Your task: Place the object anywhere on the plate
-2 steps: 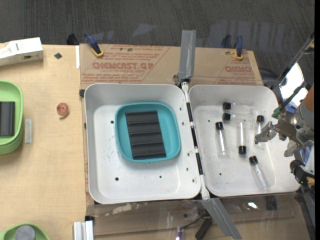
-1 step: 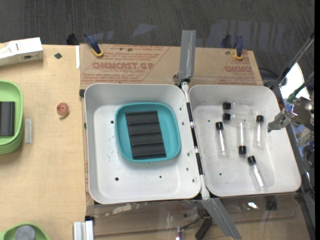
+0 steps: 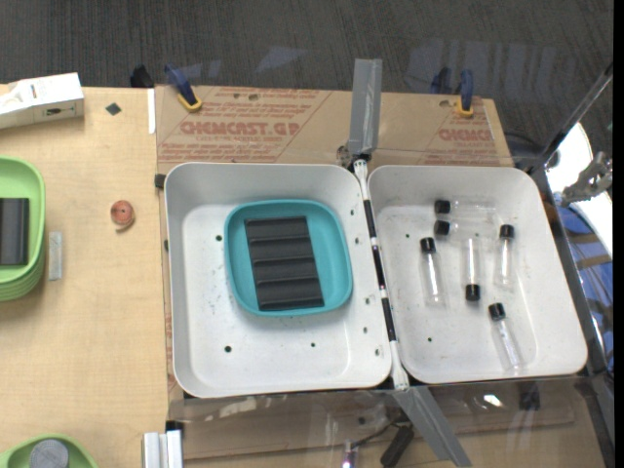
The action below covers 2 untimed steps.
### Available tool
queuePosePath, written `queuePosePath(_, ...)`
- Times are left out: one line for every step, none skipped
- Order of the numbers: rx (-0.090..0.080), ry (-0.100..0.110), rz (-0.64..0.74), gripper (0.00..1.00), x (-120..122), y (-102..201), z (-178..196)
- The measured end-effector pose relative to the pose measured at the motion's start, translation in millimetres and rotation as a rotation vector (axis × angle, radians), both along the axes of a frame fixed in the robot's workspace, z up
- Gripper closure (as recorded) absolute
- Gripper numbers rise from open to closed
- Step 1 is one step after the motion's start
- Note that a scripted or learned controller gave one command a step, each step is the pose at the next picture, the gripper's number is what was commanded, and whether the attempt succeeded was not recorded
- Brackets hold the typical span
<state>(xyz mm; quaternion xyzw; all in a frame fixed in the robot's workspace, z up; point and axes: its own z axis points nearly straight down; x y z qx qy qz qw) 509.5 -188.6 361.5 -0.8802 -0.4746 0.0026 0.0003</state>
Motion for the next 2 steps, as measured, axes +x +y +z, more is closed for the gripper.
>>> queuePosePath(0.0, 0.0, -0.069, 0.0, 28.5, -23.4, 55.6)
queuePosePath(0.0, 0.0, -0.033, 0.0, 74.8, -21.6, 78.1)
